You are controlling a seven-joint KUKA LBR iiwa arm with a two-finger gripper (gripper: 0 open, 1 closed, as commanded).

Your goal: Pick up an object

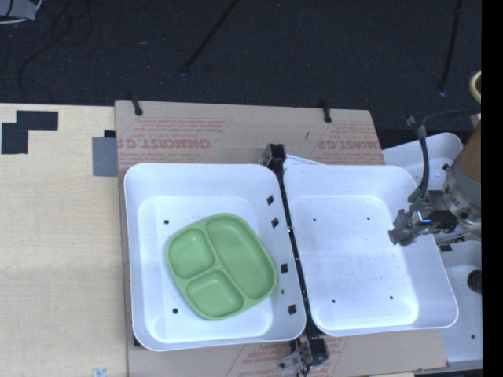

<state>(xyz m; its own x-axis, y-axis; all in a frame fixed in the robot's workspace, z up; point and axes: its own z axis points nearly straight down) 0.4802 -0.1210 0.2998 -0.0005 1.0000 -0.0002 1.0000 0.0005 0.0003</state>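
- The only thing to pick up is the green plate (222,266). It lies flat in the left bin (149,187).
- The gripper (402,230) hangs at the right edge of the right bin (354,312), well apart from the plate.
- It holds nothing that I can see. It is small and dark here, so I cannot tell how it is set.
- What could go wrong: the plate is wide and low. It lies flat on the floor of the bin, so there is not much sticking up to grab. The gripper could slide off the rim and close on air.
- The plate looks smooth and shiny like plastic, so it may slip out even when it is pinched.
- If the gripper comes down in the middle of a cup, it could just push on the plate and not catch it.
- The arm must cross the black bar (284,242) between the bins. If it goes too low, it could bump that bar or a bin wall.
- The plate has round corners and three shallow cups, one on the right and two on the left, with low ridges between them.
- The bins are white, smooth and shallow, with sloped walls and tiny dark dots on the floor.
- The bins sit on brown cardboard (236,136) with red print.
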